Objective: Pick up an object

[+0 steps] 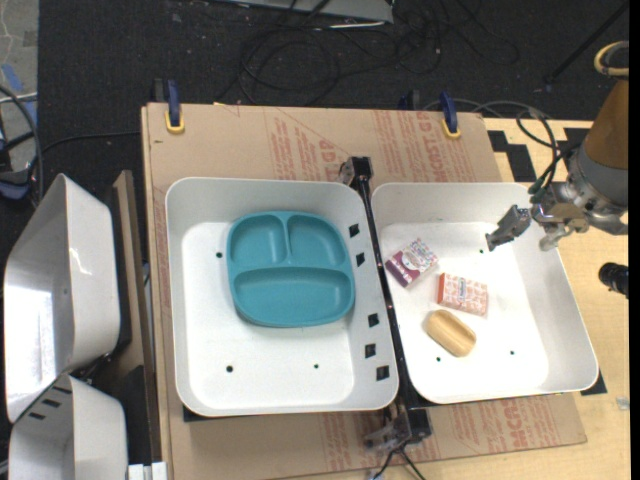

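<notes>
My end effector (522,226) hung over the right bin's (560,298) upper right part; couldn't tell its opening, nothing visibly held. Bun (450,332), red packet (462,294) and purple packet (411,262) lay loose below-left of it, reachable.

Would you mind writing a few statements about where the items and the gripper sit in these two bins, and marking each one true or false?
1. The teal divided plate lies in the left bin. True.
2. Three small items lie in the right bin: a purple packet, a red and white packet and a tan bread roll. True.
3. The bread roll rests on the plate. False: it lies on the right bin's floor, below the red and white packet.
4. The gripper is holding the purple packet. False: it sits at the right bin's upper right, apart from all three items.
</notes>
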Robot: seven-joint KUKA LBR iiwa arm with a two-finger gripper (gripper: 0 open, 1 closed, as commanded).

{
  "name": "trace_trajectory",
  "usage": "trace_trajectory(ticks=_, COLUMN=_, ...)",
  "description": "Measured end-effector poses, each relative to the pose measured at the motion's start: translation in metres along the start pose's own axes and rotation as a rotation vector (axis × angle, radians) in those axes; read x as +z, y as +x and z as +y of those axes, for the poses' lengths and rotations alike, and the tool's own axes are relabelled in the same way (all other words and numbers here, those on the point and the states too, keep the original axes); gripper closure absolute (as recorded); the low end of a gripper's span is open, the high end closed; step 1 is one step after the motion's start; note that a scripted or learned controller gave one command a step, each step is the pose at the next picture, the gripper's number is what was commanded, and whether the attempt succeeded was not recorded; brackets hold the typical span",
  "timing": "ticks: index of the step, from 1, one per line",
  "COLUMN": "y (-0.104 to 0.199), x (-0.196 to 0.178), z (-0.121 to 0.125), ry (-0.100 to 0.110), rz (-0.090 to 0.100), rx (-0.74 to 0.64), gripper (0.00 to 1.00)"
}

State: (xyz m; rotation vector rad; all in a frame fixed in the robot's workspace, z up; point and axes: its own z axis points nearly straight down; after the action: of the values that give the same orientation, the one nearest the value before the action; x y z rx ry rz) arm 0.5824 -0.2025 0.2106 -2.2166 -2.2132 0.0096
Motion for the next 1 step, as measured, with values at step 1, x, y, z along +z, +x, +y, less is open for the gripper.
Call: trace_trajectory(ticks=1, y=0.0003, x=-0.0058, z=0.0027, ry=-0.011, rz=-0.002, rx=-0.003, gripper=0.00)
